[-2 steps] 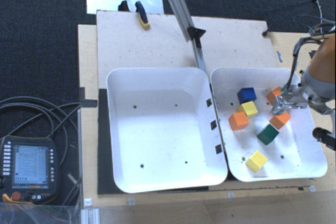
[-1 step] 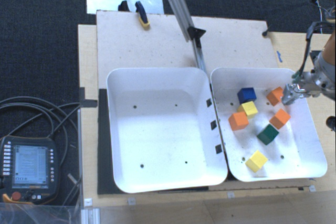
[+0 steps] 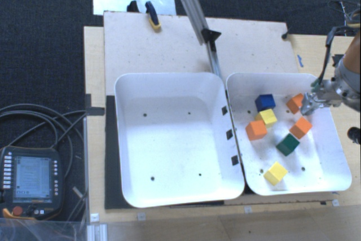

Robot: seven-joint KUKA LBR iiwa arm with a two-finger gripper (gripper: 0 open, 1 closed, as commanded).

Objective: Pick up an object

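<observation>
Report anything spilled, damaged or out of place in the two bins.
Nothing stands out. All seven blocks lie loose inside the right bin, none over its rim; the gripper sits beside an orange block at its far edge.

Bright, even overhead light; glare whitens the left bin, soft shadow under its far wall; focus slightly soft.

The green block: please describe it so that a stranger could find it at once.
Look in the right bin, where all the blocks lie. The green block sits just below an orange block. It is the one green block among blue, yellow and orange ones.
</observation>
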